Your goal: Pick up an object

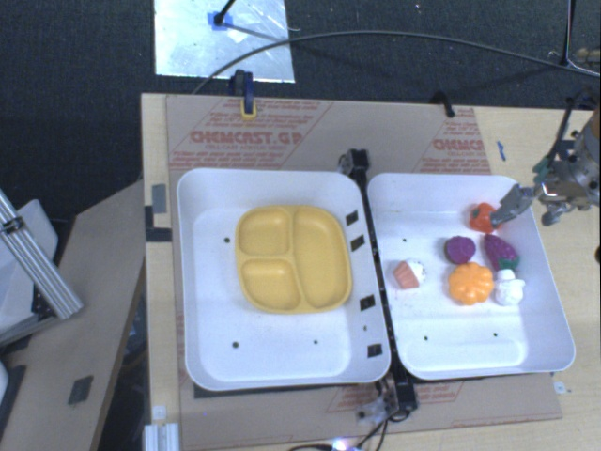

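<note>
The right bin (470, 350) holds several small toy foods: a red-orange piece (480, 216), a round purple piece (459, 249), a purple eggplant-like piece (500, 250), an orange pumpkin (470, 283), a white piece (509, 290) and a pink-and-white piece (408, 273). My gripper (525, 214) hangs over the bin's far right corner, open, with nothing between its fingers. Its left fingertip (502, 212) sits just right of the red-orange piece.
The left bin (202, 280) carries a yellow divided plate (292, 257). Black clips run along the seam between the bins. A clamp (245, 92) and a shiny sheet (222, 24) lie beyond the bench's far edge. A cable arcs overhead.
</note>
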`<action>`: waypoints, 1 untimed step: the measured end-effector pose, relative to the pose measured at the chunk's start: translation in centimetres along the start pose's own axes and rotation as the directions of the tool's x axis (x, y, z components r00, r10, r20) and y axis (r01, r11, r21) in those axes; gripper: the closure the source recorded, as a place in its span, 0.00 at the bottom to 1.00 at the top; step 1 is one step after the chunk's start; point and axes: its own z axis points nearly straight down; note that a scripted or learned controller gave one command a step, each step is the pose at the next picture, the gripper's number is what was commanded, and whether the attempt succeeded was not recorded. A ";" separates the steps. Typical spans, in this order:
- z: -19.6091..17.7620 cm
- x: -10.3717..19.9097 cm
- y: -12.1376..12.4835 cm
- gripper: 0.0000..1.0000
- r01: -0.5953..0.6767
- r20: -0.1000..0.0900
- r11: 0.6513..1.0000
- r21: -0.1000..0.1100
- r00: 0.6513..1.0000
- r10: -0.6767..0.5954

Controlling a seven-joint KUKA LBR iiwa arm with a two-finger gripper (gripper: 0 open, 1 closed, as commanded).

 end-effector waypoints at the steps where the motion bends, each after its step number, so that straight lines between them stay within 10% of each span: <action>1: -0.6 0.1 0.2 0.00 0.003 0.002 1.000 -0.010 1.000 -0.003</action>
